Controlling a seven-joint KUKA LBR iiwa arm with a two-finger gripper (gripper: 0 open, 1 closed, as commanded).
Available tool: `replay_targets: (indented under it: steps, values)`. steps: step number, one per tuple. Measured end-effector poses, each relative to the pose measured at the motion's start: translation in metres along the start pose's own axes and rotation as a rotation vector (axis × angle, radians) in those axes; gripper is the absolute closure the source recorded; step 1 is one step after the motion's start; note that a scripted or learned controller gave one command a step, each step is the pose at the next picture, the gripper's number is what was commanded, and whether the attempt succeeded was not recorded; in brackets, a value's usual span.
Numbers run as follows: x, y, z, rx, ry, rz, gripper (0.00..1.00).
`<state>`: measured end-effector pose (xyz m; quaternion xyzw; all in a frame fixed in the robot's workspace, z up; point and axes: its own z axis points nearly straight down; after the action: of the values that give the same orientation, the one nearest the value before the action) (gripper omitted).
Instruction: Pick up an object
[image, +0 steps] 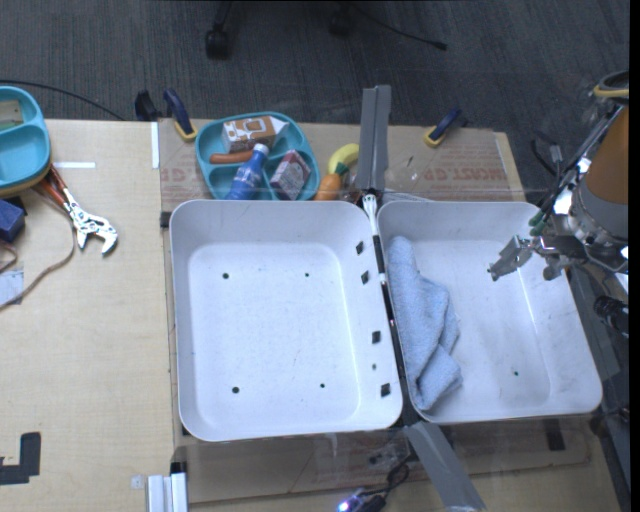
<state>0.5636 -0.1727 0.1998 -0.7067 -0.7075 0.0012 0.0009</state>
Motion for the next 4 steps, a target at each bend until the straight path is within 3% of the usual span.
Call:
replay_targets:
  steps: [1,2,3,4]
  values:
    - [0.03,-0.055,0.02,0.001,0.001,0.125,0.0]
    - [0.072,-0.076,0.108,-0.002,0.001,0.219,0.0]
    - [0.069,-0.017,0.108,-0.001,0.0,0.224,0.0]
    - [0.034,0.03,0.108,-0.002,-0.001,-0.032,0.0]
